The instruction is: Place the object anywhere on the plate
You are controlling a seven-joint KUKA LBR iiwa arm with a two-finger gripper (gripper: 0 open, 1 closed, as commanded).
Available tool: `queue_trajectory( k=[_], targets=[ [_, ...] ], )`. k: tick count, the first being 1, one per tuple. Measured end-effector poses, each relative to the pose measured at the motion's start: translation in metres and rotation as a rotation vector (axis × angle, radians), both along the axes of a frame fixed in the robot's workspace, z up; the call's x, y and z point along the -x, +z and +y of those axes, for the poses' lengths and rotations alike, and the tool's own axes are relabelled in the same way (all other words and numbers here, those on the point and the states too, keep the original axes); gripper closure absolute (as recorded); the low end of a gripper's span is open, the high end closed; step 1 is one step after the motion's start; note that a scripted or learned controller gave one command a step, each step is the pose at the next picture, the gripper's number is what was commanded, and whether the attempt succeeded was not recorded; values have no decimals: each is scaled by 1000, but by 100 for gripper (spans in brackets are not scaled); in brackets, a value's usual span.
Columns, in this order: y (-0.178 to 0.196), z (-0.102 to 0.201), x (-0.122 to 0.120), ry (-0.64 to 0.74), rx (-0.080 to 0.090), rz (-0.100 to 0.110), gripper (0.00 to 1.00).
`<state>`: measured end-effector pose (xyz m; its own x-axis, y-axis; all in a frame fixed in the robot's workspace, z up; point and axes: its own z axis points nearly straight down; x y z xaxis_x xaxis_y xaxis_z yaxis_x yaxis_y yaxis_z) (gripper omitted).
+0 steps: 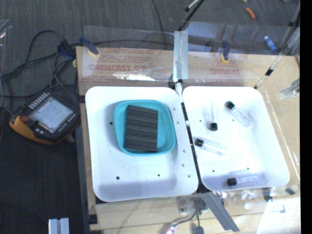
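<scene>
On the table two shallow white bins sit side by side, touching along their inner edges. The left bin carries a light-blue plate, roughly square with rounded corners, set a little above the bin's middle. A dark grey ribbed block, rectangular with stripes running across it, lies flat on the plate, almost covering its well and leaving a rim of blue on all sides. The block is slightly turned, its long sides leaning a touch to the right at the top.

The right bin holds four clear vials with black caps, well apart from one another. One vial lies slanted near the upper middle, its cap toward the upper left. Another vial stands or lies nearly upright in the view, cap at its lower end. A third vial lies near the bin's left wall, cap pointing left. The fourth vial rests along the bottom wall, cap to the left.

To the left of the table a handheld control pendant with a screen lies on the dark floor, black cables looping above it. I cannot tell the pincer's state.
</scene>
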<state>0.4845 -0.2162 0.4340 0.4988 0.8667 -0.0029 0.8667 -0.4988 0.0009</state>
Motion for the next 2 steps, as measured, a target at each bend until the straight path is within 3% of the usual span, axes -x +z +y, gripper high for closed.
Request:
queue_trajectory(
  k=[2],
  targets=[
    [0, 0, 0, 0, 0, 0, 0]
  ],
)
